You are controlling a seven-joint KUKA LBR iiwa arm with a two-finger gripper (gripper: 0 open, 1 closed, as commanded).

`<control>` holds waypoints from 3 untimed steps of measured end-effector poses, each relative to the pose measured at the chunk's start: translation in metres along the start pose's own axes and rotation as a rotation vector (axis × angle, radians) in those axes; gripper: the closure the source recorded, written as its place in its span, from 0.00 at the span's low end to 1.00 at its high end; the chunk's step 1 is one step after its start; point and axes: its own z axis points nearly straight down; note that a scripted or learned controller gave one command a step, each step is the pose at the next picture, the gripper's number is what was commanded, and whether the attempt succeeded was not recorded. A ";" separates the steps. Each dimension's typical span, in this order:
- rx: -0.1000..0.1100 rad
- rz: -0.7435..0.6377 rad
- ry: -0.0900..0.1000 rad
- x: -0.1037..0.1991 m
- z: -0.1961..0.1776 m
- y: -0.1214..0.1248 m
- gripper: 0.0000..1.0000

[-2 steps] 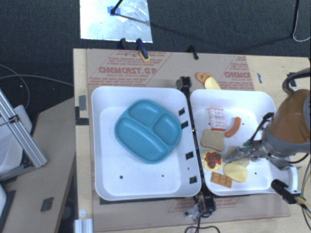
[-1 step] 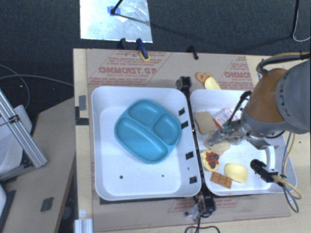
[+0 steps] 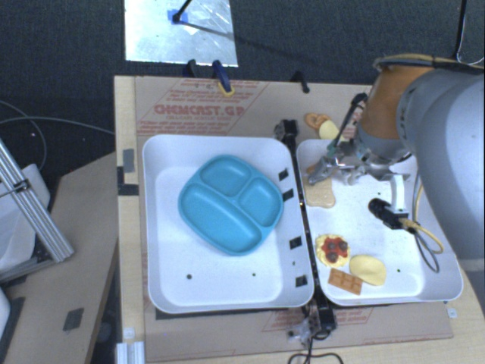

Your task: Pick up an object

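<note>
The gripper sits low over the far-left part of the right bin, close to the divide between the two bins, its metal fingers pointing toward the left; whether they are apart or together cannot be told from this slant, and nothing can be seen between them. Just below its tip, lying on the bin floor by the bin's left wall, is a pale tan flat piece, touching or nearly touching the metal. Behind the gripper the grey arm with its orange band comes in over the bin's far-right corner and covers much of that side, and a black cable fitting with a yellow lead hangs over the middle of the bin. Toward the near-left corner of the right bin lie three toy foods close together: a round yellow piece topped with red and dark bits, a plain yellow oval piece just to its right, and a brown waffle-like square just in front of both, near the front wall. Outside the bin, past its far edge on the cardboard sheet, rest a small orange-brown piece and a pale yellow rounded piece, touching each other. The left bin holds a blue divided plate lying flat around its middle, with three compartments. Beyond the far edge of the cardboard a shiny silver sheet lies on the dark floor.
</note>
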 end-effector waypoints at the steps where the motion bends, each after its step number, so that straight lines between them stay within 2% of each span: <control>1: 0.050 0.006 0.025 -0.016 0.004 0.014 0.00; 2: 0.046 0.008 0.027 -0.058 0.004 0.014 0.00; 3: 0.049 0.008 0.008 -0.067 -0.006 0.012 1.00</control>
